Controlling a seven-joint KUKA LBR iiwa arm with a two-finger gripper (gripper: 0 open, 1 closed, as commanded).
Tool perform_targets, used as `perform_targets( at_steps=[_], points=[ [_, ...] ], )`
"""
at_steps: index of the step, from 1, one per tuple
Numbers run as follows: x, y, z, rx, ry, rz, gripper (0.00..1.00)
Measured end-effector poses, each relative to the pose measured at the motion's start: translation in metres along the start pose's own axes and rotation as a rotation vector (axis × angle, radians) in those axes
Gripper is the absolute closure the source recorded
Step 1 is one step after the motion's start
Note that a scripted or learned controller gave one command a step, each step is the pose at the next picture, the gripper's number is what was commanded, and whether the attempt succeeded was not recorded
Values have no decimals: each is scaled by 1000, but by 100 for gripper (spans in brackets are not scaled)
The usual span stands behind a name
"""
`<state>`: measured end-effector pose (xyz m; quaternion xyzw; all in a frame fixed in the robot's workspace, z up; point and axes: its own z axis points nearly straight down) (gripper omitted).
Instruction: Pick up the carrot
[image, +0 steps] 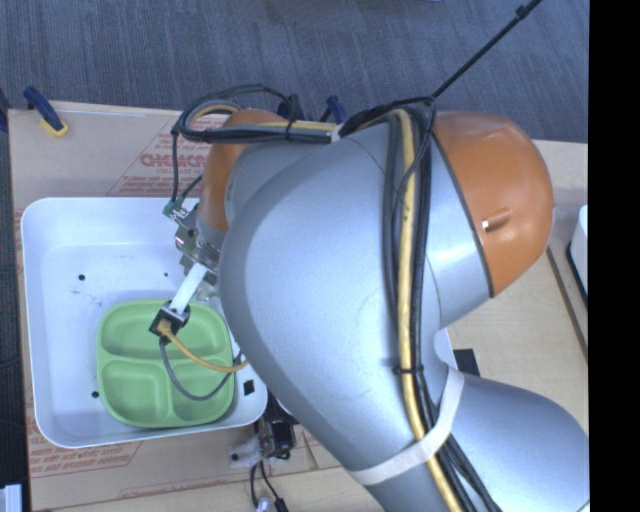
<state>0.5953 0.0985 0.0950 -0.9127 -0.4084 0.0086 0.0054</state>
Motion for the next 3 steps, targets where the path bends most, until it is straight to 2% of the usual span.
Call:
perform_targets(
  at_steps=[1, 2, 3],
  points=[
    [-15, -29, -48, -5, 3, 113, 100],
    [-95, -43, -93, -3, 2, -115, 100],
    [-116, -18, -212, -15, 4, -262, 100]
  ],
)
